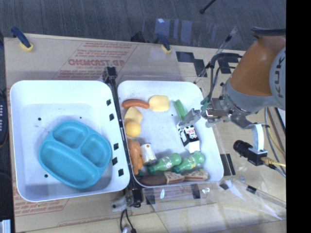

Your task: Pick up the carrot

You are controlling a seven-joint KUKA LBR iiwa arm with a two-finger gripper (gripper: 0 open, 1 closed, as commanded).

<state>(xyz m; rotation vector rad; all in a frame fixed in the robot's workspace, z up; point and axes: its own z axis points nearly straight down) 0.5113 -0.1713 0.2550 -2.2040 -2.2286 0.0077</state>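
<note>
The carrot [134,155] is an orange stick lying lengthwise against the left wall of the right bin [212,144], near its front. A small tin [147,153] touches its right side. My gripper [192,117] hangs over the right part of the same bin, well to the right of the carrot. It is just above a black-and-white carton [190,135] and beside a green stick-shaped vegetable [180,108]. Nothing shows between its fingers.
The right bin also holds a sausage [135,103], yellow fruit pieces [159,103], two green bottles [165,163] and bread slices [184,176] along the front wall. A blue divided plate [75,152] lies in the left bin [19,130].
</note>
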